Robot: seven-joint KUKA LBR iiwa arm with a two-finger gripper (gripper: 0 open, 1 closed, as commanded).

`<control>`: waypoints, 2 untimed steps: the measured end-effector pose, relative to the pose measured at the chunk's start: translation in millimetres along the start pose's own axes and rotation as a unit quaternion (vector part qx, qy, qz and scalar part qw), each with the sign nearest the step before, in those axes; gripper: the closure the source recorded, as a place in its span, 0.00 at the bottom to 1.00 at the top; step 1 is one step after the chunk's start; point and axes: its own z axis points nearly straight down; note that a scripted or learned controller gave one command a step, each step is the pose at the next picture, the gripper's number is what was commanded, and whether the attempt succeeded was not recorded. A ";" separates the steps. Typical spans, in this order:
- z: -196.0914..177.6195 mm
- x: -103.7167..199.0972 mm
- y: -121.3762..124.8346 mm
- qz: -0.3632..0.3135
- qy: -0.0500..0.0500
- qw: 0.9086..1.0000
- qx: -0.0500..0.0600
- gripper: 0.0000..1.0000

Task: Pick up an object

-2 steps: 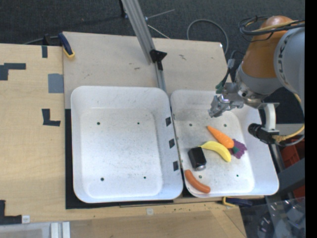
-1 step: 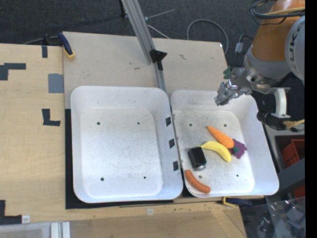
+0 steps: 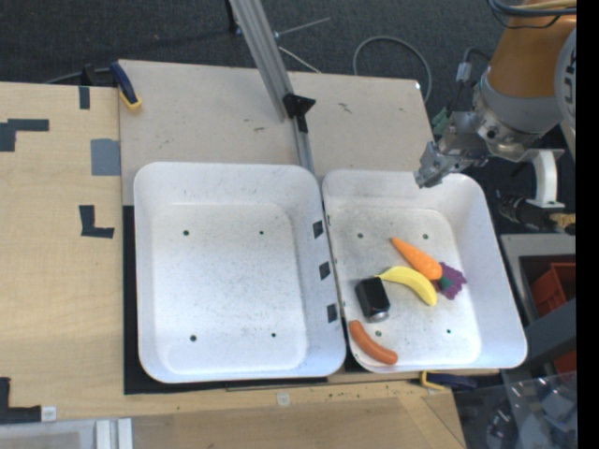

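Note:
The right bin (image 3: 468,204) holds an orange carrot (image 3: 416,257), a yellow banana (image 3: 411,282), a purple piece (image 3: 452,280) beside the banana, a black block (image 3: 372,298) and a red-orange sausage (image 3: 372,342) at the front rim. My gripper (image 3: 432,169) hangs over the bin's back right rim, well above and behind the toys. Nothing shows between its fingers.
The left bin (image 3: 150,251) lies beside the right one. A slanted metal rail (image 3: 267,50) runs down to the divide between the bins. Cables (image 3: 393,59) lie behind the right bin. A yellow and blue clamp (image 3: 124,86) sits at the bench's back left.

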 end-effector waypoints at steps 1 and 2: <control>3.6 49.4 -24.2 -0.002 0.001 1.000 0.003 1.00; 23.7 86.7 -50.5 -0.001 0.001 1.000 0.004 1.00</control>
